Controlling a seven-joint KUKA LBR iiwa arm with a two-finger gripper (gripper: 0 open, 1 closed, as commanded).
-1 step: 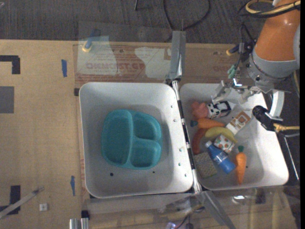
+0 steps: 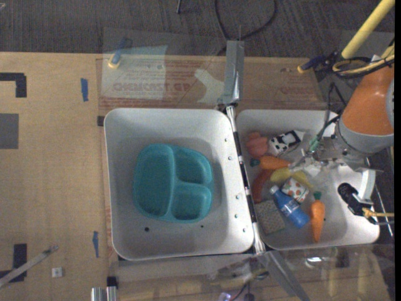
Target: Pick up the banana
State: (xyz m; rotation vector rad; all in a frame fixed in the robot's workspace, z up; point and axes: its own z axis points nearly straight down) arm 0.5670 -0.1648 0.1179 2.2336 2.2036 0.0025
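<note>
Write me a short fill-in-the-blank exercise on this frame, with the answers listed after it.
1. The teal divided tray lies in the ____ bin.
2. The banana lies in the ____ bin, among other toys.
3. The blue bottle has a ____ cap.
4. The gripper hangs over the ____ bin.

Answers: left; right; red; right
</note>
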